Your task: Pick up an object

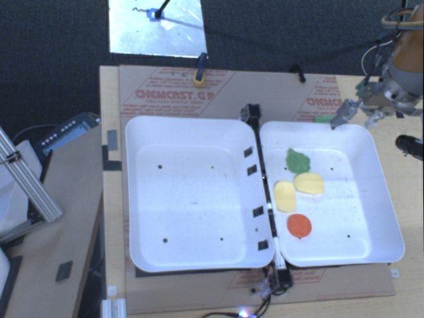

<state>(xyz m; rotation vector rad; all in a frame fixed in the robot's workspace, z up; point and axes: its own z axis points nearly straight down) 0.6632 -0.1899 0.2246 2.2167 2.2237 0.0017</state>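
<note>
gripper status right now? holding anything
Gripper: open, holding nothing, above the far edge of the right bin.

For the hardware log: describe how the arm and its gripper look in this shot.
The arm at the view's right edge is grey with an orange band above the wrist. Dark cables loop beside it. The gripper is grey metal with two slim prongs as jaws, above the right bin's far rim.

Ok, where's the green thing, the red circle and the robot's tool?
Green thing (pixel 297 160), camera view, on the middle of it, in the right bin.
Red circle (pixel 299 226), camera view, on its centre, in the right bin.
Tool (pixel 360 111), camera view, midway between its fingertips, above the right bin's far edge.
</note>
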